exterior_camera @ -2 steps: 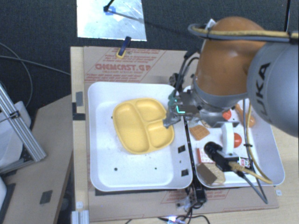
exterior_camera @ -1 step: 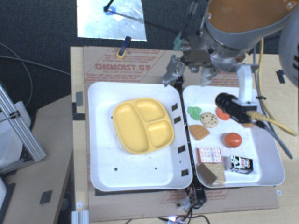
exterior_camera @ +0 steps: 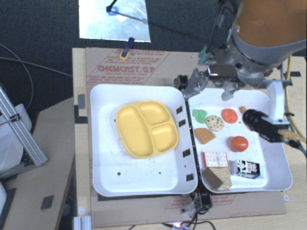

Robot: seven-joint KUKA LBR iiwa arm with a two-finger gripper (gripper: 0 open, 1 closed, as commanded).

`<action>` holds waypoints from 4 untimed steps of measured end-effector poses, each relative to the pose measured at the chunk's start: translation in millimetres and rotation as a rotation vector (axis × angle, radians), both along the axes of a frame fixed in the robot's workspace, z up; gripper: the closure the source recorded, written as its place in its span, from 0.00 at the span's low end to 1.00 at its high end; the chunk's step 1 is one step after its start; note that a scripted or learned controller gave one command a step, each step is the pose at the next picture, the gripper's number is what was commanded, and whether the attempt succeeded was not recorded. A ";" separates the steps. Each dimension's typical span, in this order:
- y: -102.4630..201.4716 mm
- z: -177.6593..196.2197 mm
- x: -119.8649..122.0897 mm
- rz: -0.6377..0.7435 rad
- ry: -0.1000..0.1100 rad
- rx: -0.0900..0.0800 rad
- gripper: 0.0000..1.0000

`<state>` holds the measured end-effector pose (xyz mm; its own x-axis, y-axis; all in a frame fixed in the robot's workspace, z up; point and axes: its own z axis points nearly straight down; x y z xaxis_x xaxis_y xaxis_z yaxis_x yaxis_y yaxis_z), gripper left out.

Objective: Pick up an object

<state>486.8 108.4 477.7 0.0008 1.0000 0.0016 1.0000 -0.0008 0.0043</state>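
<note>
So the arm fills the top right, orange band and all, hanging over the back edge of the right bin. Left bin just has the yellow tray in it, 3 compartments, nothing on it. All the pickable stuff is in the right bin: pink box and a b/w carton near the front, a cracker at the front left corner touching the box, waffle-ish wedge, cookie, tomato, a red slice, green leafy bit. Gripper sits up at the bin's back left, near the divider, above the green bit and not touching anything afaict. Fingers: can't tell how far apart they are from this angle, and nothing visible between them. Imo this is the approach step, no pick yet. Next move prob needs it to choose a target, line up over it and drop straight down; the cookie/wedge/green cluster is tight so a clean grab there looks tricky.
</note>
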 end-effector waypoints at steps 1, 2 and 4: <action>26.4 60.8 -0.1 0.008 -0.005 0.002 0.00; 125.6 -42.2 6.4 0.013 0.013 -0.003 0.00; 125.9 -32.9 -0.5 0.007 0.004 -0.001 1.00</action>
